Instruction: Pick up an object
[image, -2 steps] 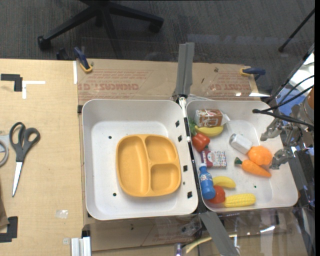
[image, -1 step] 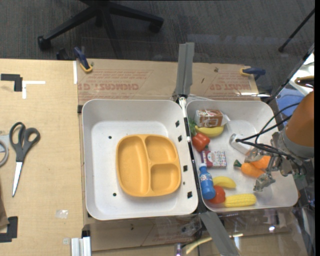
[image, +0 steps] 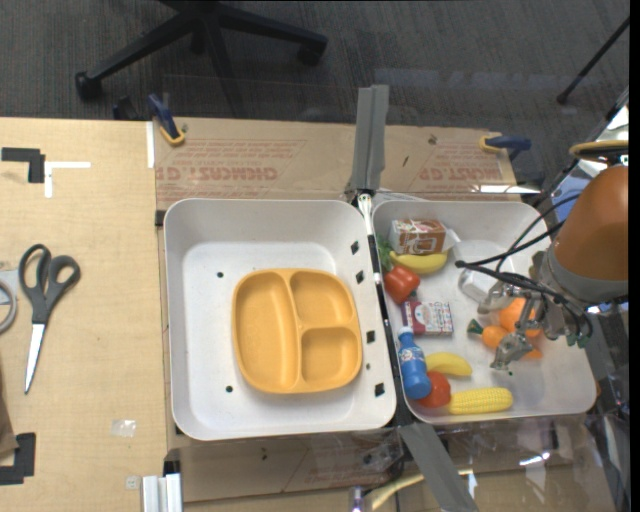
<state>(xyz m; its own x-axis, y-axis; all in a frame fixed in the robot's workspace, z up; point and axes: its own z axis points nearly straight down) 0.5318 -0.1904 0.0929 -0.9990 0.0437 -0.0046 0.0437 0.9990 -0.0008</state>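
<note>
Gripper (image: 512, 350) state cannot be told: the metal end of the arm is seen low over the right bin (image: 560, 400), near its right wall, tangled with black cables, just beside an orange object (image: 497, 335) whose shape is not clear. Whether anything is held cannot be made out.

Two shallow white bins are set side by side on a bench of brown cardboard and pale wood, above a dark carpeted floor where the legs of a chair (image: 200, 40) are seen. Scissors (image: 40, 300) are laid near the bench's left edge.

In the left bin (image: 190, 330) a yellow divided plate (image: 297, 330) is placed at the centre.

In the right bin, a small brown carton (image: 418, 237) is stood near the back edge, with a banana (image: 420, 263) just in front of it, lying crosswise. A red pepper (image: 399, 285) is placed by the left wall. A small red-and-white box (image: 432, 318) is laid near the middle. A blue bottle (image: 411, 362) is laid along the left wall, its long axis running front to back. A corn cob (image: 481, 401) is laid along the front edge, its long axis left to right.
</note>
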